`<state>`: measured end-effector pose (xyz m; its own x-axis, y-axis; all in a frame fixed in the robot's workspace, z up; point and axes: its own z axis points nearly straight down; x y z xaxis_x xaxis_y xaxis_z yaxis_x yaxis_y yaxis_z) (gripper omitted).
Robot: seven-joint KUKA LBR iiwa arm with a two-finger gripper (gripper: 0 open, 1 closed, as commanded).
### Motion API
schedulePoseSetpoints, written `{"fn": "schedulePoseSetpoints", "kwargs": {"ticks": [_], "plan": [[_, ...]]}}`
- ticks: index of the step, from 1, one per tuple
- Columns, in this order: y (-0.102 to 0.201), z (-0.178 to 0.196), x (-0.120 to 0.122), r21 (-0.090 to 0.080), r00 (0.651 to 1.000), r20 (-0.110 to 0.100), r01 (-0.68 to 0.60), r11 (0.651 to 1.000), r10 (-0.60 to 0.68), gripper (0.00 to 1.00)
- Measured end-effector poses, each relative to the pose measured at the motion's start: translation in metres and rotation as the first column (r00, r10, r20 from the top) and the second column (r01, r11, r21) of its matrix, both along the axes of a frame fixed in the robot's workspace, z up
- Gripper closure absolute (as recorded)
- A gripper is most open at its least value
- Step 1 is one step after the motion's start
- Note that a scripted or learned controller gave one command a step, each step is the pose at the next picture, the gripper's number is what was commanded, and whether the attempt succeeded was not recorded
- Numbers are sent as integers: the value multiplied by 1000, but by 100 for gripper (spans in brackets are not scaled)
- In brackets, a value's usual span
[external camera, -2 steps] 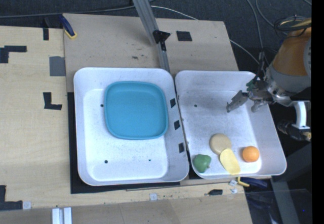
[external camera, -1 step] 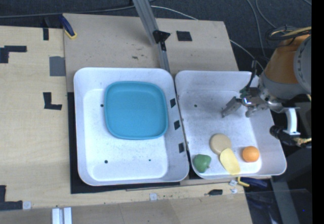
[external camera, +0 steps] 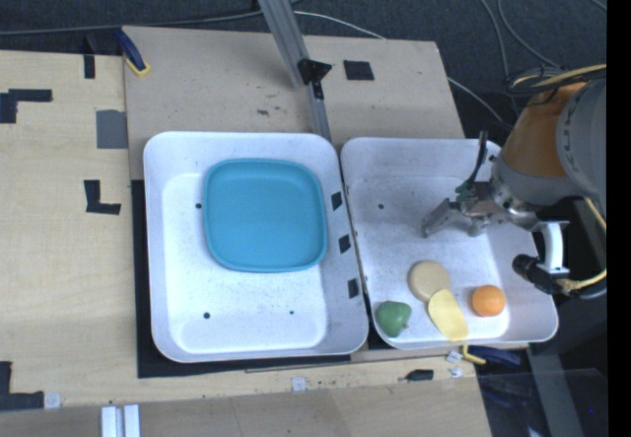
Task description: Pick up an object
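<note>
Fingers of the gripper spread open and hold nothing, low over the right bin. Candidate objects lie near its front edge: beige round piece, yellow piece, orange ball, green piece. All appear small, light and smooth, probably best pinched across the middle.

The arm is a thick, rounded grey tube with 1 broad orange band above the wrist. Below the band sits a paler grey wrist housing. The claw is dull metallic grey with slim dark fingers. Thin black cable runs beside the wrist, and yellow cable crosses its top.
</note>
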<state>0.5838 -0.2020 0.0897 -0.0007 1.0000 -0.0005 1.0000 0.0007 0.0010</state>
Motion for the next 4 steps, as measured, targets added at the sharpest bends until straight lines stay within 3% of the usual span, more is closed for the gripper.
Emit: {"fn": "schedulePoseSetpoints", "kwargs": {"ticks": [1, 2, 4], "plan": [[0, 11, 0, -1, 1000, 1, 0, 1000, 0, 100], [-4, 71, 3, 0, 1000, 1, 0, 1000, 0, 100], [-1, 143, -3, 0, 1000, 0, 0, 1000, 0, 100]]}}
